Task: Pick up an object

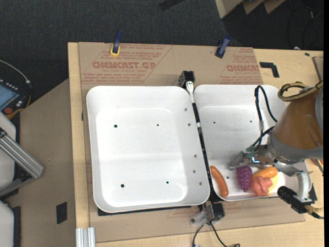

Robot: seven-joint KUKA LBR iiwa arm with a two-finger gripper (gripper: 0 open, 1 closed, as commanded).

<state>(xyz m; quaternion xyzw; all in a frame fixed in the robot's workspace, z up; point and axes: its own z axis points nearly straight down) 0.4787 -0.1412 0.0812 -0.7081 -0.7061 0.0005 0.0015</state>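
In the right bin (226, 112), near its front edge, lie an orange carrot-like piece (219, 181), a purple bunch of grapes (244, 177) and an orange and pink-red toy (263, 180). My gripper (245, 159) hangs low over the bin's front right part, just above the grapes and the orange toy. The arm with its orange band (300, 122) comes in from the right and hides the bin's right side.
The left bin (139, 143) lies beside the right one, with a black divider strip (198, 130) between them. A black cable (262, 109) loops over the right bin's back. Clamps (117, 46) stand on the cardboard at the back edge.
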